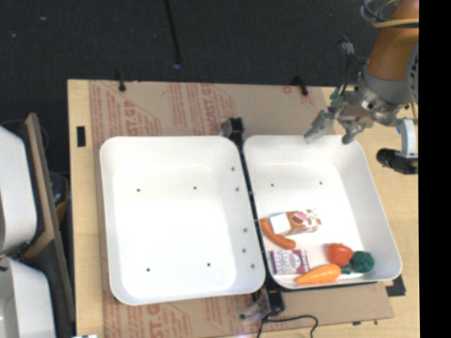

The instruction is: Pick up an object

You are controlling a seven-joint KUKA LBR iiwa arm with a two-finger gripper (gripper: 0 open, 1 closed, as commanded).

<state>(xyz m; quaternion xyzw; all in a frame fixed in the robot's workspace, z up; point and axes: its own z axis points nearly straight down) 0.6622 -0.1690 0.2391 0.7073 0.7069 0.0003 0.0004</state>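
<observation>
Gripper hangs over the right bin's far rim, fingers apart, nothing between them.
The sausage, carton, packet, carrot and tomato crowd the near corner; a descent there risks nudging neighbours or closing on none.

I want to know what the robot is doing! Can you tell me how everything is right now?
Gripper: open, holding nothing, above the far edge of the right bin.
Right bin: holds all the toys at its near end.
Left bin: no toys inside.
Hot dog: lying flat.
Carrot: lying flat.
Tomato: beside the green toy.
Purple packet: lying flat.
White packet: lying flat.
</observation>
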